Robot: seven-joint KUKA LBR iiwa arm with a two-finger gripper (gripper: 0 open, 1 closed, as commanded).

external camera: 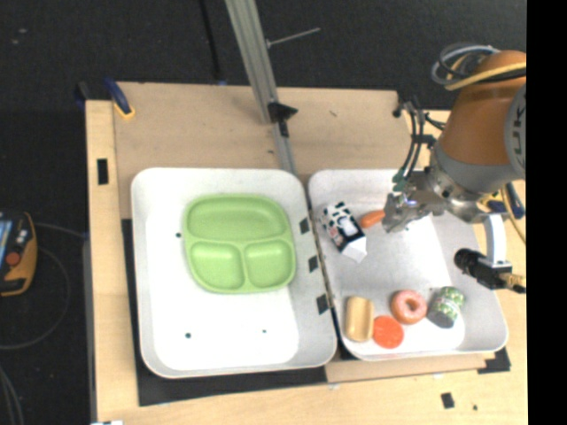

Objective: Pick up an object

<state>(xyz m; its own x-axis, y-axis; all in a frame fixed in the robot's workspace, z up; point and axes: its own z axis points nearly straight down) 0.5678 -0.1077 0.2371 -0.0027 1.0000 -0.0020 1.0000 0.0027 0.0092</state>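
A wooden bench [213, 127] stands on dark floor [106, 25].

Orange object [373, 219] half hidden behind the hand [400, 217], its fingers' state too small to tell.

**Orange-Banded Grey Arm, Cabled at the Wrist**

Large rounded arm segment [485, 122], mostly glossy orange-brown on top, shading to grey along the right side and underneath. Smooth, bulbous casing, without visible screws or markings. Looped bundle of pale grey and bluish cables [461, 60] arching over the top of the orange housing. Thin dark cables [415, 149] trailing down the left side toward the wrist. Below the orange band, a grey metallic wrist collar [456, 195], lighter at its rim. Small grey-and-dark gripper assembly [399, 212] at the end, boxy and cluttered, details too blurred to separate.
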